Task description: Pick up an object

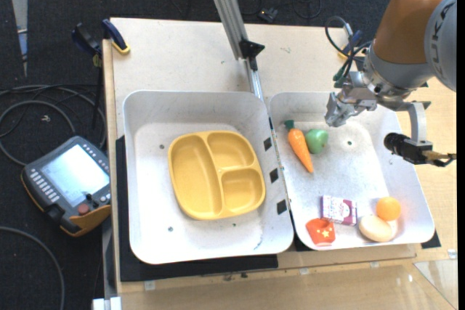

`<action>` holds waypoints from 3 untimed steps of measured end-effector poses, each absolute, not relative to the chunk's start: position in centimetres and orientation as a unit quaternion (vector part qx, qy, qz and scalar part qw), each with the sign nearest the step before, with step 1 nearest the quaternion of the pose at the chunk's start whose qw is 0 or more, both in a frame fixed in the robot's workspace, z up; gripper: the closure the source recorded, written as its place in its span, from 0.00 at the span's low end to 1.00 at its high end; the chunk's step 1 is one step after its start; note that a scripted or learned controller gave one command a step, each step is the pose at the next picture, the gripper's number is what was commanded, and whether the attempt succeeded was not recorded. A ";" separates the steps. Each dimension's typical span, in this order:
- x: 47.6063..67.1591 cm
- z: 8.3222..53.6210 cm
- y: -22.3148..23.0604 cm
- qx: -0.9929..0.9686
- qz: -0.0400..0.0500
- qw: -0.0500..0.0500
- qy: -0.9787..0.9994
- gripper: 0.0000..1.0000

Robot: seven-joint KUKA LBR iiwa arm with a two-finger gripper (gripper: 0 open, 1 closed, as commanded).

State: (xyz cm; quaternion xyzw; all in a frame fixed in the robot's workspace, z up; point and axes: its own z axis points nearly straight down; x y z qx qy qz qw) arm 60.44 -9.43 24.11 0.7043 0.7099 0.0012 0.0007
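Carrot (300,149) lay right of frame centre in the right bin (407,178), touching a green object (317,141). My gripper (336,115) hovered just above them; I could not tell its finger state. Crowding risked a glancing, failed grasp.

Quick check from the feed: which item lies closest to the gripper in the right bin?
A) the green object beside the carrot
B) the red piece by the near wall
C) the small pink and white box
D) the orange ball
A: the gripper hovers just above the green object, which touches the carrot; the rest lie along the bin's near side.
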 end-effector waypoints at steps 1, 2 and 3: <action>61.0 23.1 -4.7 0.704 0.000 -0.001 0.710 1.00; 61.1 23.0 -0.1 0.704 0.000 -0.001 0.710 1.00; 61.1 23.5 6.0 0.704 0.001 0.000 0.710 1.00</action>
